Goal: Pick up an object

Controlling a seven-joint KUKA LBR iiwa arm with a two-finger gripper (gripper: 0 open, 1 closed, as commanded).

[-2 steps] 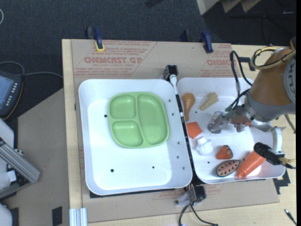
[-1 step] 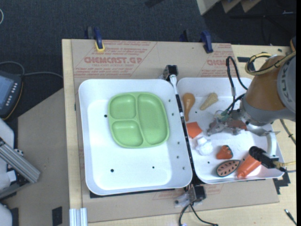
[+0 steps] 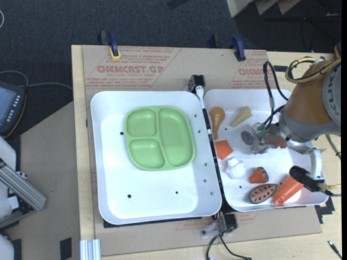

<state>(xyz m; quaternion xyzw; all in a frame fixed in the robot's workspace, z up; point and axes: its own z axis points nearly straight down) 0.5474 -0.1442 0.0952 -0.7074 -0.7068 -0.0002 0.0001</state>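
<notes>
Camera view: gripper (image 3: 259, 141) low in right bin (image 3: 238, 196) among toy foods, jaw state indiscernible; green tray (image 3: 160, 137) in left bin (image 3: 108, 199).

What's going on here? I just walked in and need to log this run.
A robot arm reaches into the right bin, its gripper low over the bin's middle among small toy foods. Nearby lie an orange block, a white piece, a strawberry, a cone and a carrot. Nothing visibly sits in the gripper. The left bin holds a green tray.
</notes>
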